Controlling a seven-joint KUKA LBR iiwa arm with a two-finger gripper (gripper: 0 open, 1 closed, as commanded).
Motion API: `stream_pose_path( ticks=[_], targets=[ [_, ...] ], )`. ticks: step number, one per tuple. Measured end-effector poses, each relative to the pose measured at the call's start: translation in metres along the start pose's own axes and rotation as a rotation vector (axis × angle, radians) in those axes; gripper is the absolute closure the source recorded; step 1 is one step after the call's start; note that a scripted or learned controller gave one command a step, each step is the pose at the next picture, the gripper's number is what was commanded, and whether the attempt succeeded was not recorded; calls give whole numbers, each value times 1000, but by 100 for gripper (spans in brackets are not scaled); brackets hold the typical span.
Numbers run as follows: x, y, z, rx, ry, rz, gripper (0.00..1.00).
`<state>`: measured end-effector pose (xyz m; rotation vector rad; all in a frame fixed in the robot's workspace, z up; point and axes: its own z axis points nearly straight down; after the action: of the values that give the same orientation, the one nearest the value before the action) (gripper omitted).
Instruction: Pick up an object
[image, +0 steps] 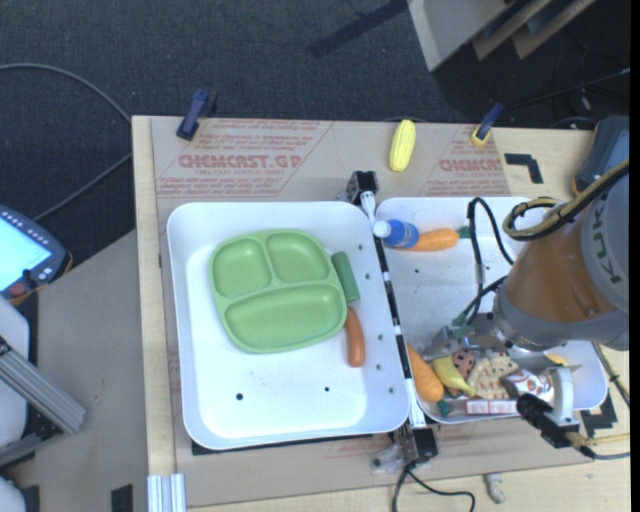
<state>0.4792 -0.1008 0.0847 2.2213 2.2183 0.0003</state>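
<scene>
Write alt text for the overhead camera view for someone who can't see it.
A grey and orange robot arm reaches from the right into the right bin, low over a heap of small toy foods at its near end. The left bin holds a green divided plate, with a green block and an orange sausage beside it. A yellow corn cob lies on the bench behind the bins.

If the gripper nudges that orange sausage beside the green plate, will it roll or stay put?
The sausage looks round and smooth, so it would probably roll sideways and may slip between the fingers. It lies against the green plate, which should stop it rolling left. It seems like light toy plastic, likely stiff.
</scene>
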Motion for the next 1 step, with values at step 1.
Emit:
stream_pose_path(
  ticks=[1],
  targets=[
    [1, 2, -10, -7, 0, 0, 100]
  ],
)
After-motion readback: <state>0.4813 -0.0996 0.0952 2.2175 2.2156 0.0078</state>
